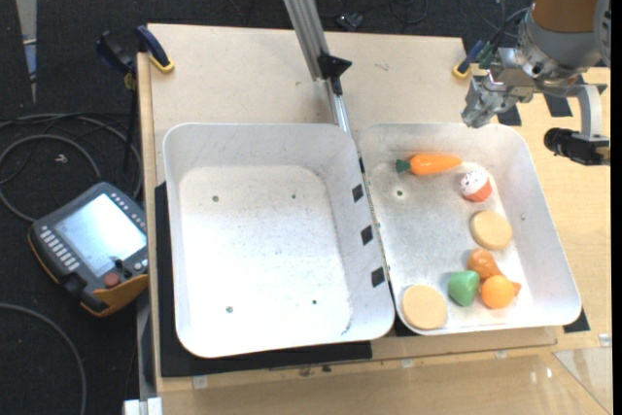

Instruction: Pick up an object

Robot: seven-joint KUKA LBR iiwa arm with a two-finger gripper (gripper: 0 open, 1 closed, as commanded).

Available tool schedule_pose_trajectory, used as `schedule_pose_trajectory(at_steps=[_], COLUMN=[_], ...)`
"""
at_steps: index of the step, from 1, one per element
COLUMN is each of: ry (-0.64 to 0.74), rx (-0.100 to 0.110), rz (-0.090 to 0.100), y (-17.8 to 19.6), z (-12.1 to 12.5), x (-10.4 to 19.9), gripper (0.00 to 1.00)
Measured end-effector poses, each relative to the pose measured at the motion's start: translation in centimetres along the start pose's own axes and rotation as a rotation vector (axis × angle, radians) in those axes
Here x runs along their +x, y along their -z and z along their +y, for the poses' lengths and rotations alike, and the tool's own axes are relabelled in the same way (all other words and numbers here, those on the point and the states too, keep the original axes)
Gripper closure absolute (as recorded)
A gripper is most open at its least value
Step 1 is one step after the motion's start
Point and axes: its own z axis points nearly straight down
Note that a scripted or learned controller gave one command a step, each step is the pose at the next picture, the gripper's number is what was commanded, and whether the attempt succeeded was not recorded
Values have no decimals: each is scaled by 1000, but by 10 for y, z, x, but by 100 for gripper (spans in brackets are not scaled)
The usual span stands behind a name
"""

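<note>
Gripper (483,115) hovers above the right bin (544,238); you cannot tell its state, nothing is picked yet.

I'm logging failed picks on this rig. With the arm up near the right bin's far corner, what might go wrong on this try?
1. The gripper hangs over the right bin's far rim, not over any toy; a straight descent would probably hit the rim.
2. The green toy, orange toy and the small piece sit bunched together, so the fingers may nudge neighbours.
3. The flat tan discs lie low and may slip.
</note>
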Motion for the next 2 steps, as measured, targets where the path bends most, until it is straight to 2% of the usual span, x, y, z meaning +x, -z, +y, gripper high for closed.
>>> schedule_pose_trajectory(at_steps=[2], ry=[4], rx=[12], rz=[4], y=[-13], z=[-27], x=[89], gripper=[100])
